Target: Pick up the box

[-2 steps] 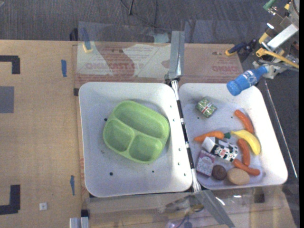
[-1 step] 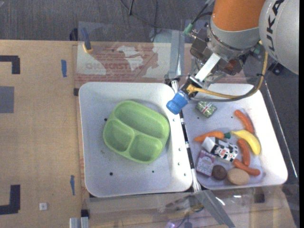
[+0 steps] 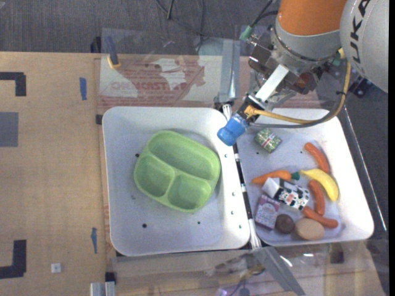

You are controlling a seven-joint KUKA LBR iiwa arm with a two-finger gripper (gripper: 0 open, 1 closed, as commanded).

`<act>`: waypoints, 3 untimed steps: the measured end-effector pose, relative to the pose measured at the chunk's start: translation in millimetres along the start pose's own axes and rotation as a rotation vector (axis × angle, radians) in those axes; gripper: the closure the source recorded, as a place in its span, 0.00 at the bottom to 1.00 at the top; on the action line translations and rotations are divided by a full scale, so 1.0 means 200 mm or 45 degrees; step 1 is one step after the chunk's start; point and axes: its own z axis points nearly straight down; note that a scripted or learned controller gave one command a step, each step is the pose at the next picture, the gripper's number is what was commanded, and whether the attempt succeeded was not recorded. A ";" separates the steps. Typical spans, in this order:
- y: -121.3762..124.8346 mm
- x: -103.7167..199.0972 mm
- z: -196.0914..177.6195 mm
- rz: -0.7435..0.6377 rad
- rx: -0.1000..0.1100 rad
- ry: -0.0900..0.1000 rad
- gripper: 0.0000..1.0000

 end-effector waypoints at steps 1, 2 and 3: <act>0.13 -0.08 -0.17 -0.146 -0.006 0.002 1.00; 0.13 -0.08 -0.22 -0.148 -0.007 0.001 1.00; 0.13 -0.07 -0.27 -0.150 -0.008 0.000 1.00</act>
